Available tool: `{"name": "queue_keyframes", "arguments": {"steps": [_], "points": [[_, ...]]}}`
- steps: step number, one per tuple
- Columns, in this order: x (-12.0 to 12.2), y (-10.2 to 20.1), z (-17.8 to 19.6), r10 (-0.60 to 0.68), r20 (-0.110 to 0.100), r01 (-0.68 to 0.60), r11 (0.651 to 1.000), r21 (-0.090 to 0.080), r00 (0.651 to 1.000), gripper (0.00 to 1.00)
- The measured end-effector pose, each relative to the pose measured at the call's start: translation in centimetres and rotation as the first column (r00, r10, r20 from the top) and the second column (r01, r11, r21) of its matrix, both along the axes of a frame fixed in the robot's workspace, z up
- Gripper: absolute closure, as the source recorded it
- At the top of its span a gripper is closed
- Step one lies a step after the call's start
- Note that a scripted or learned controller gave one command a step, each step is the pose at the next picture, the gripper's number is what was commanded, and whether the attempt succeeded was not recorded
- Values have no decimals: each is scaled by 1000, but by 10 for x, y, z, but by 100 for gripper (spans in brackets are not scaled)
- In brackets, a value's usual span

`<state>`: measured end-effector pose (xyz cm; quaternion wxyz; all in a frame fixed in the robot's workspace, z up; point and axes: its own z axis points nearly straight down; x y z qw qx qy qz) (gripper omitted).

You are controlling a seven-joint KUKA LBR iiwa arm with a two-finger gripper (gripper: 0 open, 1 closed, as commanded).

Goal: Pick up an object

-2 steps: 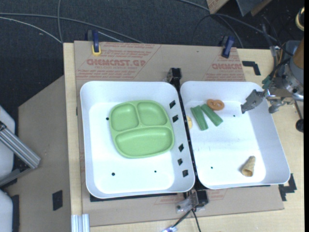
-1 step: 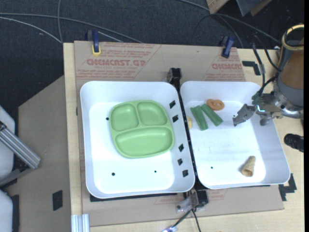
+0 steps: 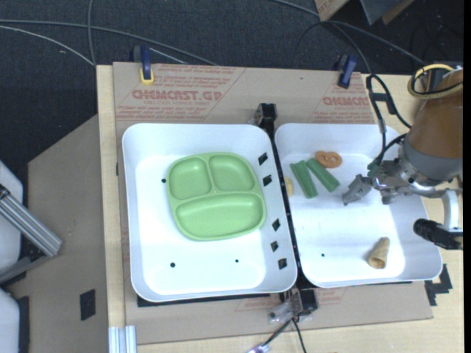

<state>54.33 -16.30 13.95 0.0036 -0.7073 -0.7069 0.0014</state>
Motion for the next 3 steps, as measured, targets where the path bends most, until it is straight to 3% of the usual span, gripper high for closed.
{"name": "queue_keyframes", "arguments": {"steps": [1,2,3], "points": [[-1,1,-53,0,0,0,1000,0,1000,0],[1,0,-39,0,7,0,1000,-2,1000,100],[2,-8,21,0,12,0,1000,-5,1000,100]]}}
